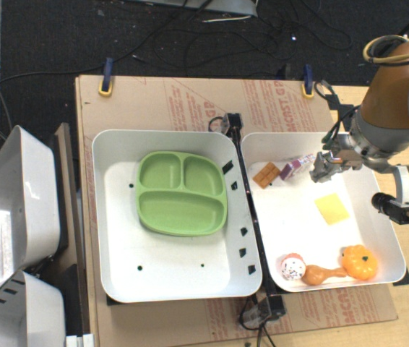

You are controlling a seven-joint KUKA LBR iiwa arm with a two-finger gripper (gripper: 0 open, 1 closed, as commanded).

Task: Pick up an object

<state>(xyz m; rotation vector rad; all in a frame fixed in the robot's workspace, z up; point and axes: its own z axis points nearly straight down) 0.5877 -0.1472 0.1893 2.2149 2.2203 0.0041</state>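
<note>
Here the tool (325,166) hangs over the far part of the right bin (389,215), just beside a small purple packet (296,166); whether it is released or clenched, I cannot tell. The packet looks light, thin and crinkly, so a pinch across its narrow middle seems best. Nearer than the packet lie a brown biscuit (265,174), a yellow square (332,209) and an orange gourd (358,262). The bin floor looks smooth and slick. The counter (190,100) is cardboard, on dark floor strewn with cables.
</note>
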